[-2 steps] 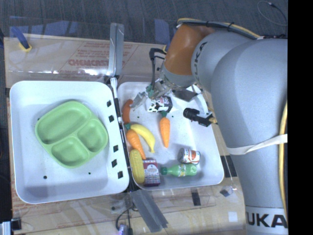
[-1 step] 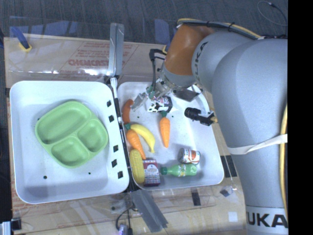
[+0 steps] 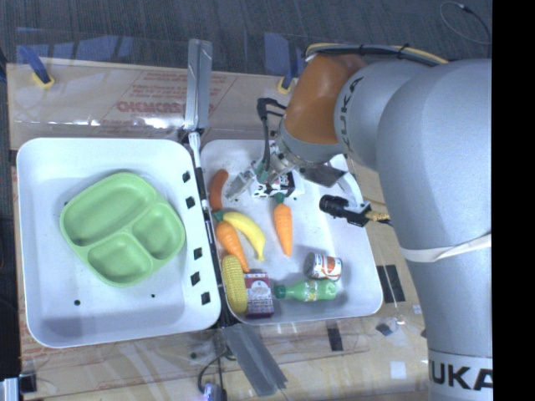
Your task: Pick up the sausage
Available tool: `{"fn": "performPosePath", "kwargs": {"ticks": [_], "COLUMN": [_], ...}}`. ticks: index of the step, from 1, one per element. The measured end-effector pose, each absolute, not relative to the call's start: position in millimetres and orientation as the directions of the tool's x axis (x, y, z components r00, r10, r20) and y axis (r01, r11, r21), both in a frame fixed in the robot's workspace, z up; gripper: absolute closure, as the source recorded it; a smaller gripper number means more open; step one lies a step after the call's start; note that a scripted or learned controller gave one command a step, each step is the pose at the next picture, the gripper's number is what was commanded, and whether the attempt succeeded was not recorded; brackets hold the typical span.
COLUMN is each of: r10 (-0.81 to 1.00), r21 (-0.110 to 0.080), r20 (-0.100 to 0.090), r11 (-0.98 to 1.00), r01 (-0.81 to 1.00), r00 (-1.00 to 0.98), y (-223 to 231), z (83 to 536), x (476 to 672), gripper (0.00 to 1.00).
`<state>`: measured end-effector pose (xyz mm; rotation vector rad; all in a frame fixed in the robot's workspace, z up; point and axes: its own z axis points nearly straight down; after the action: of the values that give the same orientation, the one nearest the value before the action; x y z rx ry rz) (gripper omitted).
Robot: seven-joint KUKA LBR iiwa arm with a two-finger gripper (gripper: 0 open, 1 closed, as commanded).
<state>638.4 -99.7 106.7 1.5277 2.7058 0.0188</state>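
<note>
Two white bins, left bin (image 3: 50, 307) holds green divided plate (image 3: 123, 237), right bin (image 3: 355, 303) holds sausage (image 3: 217, 190) upright along left wall beside banana (image 3: 247, 231), carrots, corn, gripper (image 3: 266, 178) just right of sausage, grip state unclear

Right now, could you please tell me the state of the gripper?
Gripper: above the right bin, near the sausage; open or shut cannot be told.

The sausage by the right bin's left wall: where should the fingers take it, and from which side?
Probably across the middle of the sausage, coming straight down. It lies flat, nearly parallel to the left wall of the right bin, so the fingers would close across its narrow width. The wall-side gap looks tight. The carrot and banana crowd its lower end.
</note>
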Motion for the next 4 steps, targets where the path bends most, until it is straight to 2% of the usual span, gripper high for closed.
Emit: {"fn": "performPosePath", "kwargs": {"ticks": [1, 2, 3, 4], "r10": [0.881, 0.944, 0.998, 0.987], "r21": [0.018, -0.003, -0.004, -0.017], "r20": [-0.011, 0.001, 0.0, -0.003], "r11": [0.472, 0.33, 0.055, -0.161], "r01": [0.881, 0.944, 0.998, 0.987], "r00": [-0.472, -0.33, -0.055, 0.161], "y": [-103, -104, -102, -96], "z": [105, 90, 90, 89], "x": [664.4, 656.3, 656.1, 653.2], "gripper": [0.0, 0.0, 0.0, 0.0]}}
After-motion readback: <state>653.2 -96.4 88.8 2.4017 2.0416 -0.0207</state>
